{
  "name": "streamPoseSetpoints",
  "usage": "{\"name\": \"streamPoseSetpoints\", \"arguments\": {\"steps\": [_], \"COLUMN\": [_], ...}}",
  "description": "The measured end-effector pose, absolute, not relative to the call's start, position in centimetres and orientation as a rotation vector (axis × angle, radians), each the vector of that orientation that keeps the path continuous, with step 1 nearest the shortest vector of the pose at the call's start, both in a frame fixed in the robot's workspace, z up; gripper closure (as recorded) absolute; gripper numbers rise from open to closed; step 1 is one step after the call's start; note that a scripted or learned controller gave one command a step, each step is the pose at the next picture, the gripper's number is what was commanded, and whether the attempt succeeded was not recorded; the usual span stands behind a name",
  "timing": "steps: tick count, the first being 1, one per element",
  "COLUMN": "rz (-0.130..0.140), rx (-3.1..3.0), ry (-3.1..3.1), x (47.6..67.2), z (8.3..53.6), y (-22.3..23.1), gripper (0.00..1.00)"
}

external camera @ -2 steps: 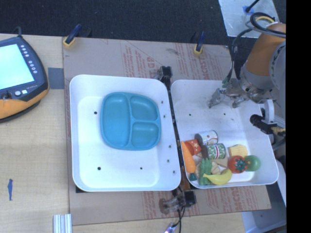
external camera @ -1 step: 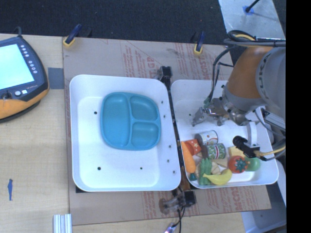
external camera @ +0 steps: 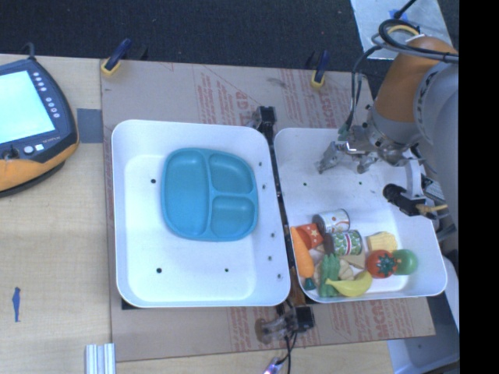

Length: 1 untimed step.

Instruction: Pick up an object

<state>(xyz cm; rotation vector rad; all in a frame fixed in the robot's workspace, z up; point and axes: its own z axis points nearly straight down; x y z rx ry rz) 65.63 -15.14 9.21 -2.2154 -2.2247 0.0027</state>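
A pale wooden bench (external camera: 54,248) carries a brown cardboard sheet (external camera: 203,92), held at its far edge by two clamps (external camera: 115,56). Two white bins sit side by side on the sheet, left (external camera: 129,209) and right (external camera: 312,142). A control tablet (external camera: 31,123) lies far left

Both bins, the left (external camera: 125,209) and the right (external camera: 300,150), look like smooth white plastic with a faint sheen. The blue tray (external camera: 209,193) in the left one is matt plastic, moulded into compartments. At the right bin's 6 o'clock lie glossy plastic toys: a banana (external camera: 348,286), a tomato (external camera: 381,263) and a carrot (external camera: 302,255), beside two cans (external camera: 341,233) with shiny metal rims. The bench (external camera: 54,248) is pale, matt wood. Under the bins lies brown printed cardboard (external camera: 226,92), dull and rough. The gripper (external camera: 352,153) shows bare grey metal.
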Motion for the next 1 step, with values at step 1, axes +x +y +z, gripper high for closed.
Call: {"name": "streamPoseSetpoints", "arguments": {"steps": [1], "rz": [0.006], "rx": [-2.213], "ry": [-2.225], "x": [60.95], "z": [9.15], "y": [-11.30], "gripper": [0.00]}}
